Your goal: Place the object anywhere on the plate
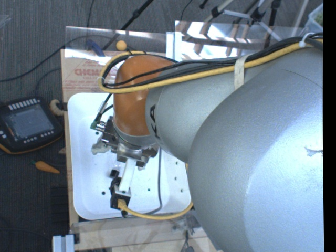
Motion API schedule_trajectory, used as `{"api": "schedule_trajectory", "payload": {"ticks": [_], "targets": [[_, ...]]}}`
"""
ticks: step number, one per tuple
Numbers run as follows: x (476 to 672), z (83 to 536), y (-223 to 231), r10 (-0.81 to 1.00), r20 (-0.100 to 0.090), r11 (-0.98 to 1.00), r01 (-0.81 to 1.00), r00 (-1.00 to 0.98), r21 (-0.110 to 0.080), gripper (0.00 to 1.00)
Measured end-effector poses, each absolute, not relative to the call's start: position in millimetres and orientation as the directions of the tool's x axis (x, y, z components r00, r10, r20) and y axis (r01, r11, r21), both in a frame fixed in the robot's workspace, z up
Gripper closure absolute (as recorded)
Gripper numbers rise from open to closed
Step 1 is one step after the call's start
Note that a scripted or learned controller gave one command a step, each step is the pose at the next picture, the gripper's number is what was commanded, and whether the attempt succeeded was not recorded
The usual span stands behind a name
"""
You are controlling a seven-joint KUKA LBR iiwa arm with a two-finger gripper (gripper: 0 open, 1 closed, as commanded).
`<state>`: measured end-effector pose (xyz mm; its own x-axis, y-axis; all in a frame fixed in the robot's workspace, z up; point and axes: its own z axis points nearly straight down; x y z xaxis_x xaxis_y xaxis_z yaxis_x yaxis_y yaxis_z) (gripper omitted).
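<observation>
My gripper hangs low over the middle of the left white bin, under the orange band of the wrist. Its body is seen from above. The grey arm covers the right half of the view and whatever lies beneath it, including most of the right bin. The bare bin floor around the gripper carries only a few small dark specks.
A brown cardboard sheet with red lettering stands behind the left bin. A black teach pendant and a small orange item lie on the floor to the left, outside the bins.
</observation>
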<state>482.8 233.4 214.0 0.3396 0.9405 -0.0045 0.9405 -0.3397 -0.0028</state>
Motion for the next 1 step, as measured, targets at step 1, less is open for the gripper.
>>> {"api": "schedule_trajectory", "payload": {"ticks": [1], "targets": [[481.2, 104.6, 230.7, 0.792, -0.009, -0.610, 0.792, 0.610, -0.004, 0.00]]}}
